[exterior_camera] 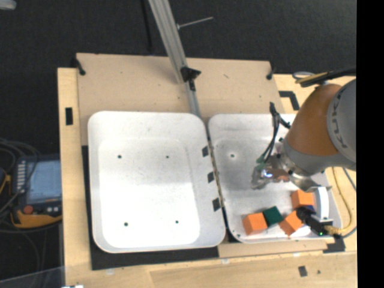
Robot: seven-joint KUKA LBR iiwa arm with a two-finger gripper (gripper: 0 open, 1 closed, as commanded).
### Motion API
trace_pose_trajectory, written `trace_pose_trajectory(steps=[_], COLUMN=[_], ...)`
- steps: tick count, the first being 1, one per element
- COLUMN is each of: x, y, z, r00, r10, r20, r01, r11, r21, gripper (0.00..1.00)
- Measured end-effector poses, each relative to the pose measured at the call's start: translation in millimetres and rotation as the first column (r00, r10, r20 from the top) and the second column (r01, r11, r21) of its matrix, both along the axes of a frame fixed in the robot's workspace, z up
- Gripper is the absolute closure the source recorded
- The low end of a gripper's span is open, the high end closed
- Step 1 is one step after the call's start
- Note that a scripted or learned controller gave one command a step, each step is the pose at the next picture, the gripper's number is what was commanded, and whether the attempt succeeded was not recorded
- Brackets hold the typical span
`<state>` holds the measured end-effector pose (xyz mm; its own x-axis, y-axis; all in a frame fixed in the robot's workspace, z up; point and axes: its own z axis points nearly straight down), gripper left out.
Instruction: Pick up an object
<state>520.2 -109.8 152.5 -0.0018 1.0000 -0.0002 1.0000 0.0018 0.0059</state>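
- The grey arm's two-finger gripper (262,177) hangs over the middle of the shallow white right-hand bin (240,131); I cannot tell how it is set.
- At that bin's near edge lie an orange block (254,222), a dark green block (273,215) touching it, and two more orange blocks (292,222) (303,198).

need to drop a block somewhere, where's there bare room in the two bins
The left bin is bare across its whole floor. In the right bin, the far-left patch is free. Its near edge is crowded: orange blocks, a green block, and the gripper above.
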Motion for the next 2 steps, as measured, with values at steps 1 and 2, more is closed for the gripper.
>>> trace_pose_trajectory(steps=[1,2], x=[-5.6,-4.5], y=[-5.7,-6.1], z=[58.8,69.2], r00=[1.0,1.0], r10=[0.002,0.004], r20=[0.002,-0.003], r01=[-0.002,-0.004], r11=[1.0,1.0], r21=[-0.001,0.001], gripper=[1.0,1.0])
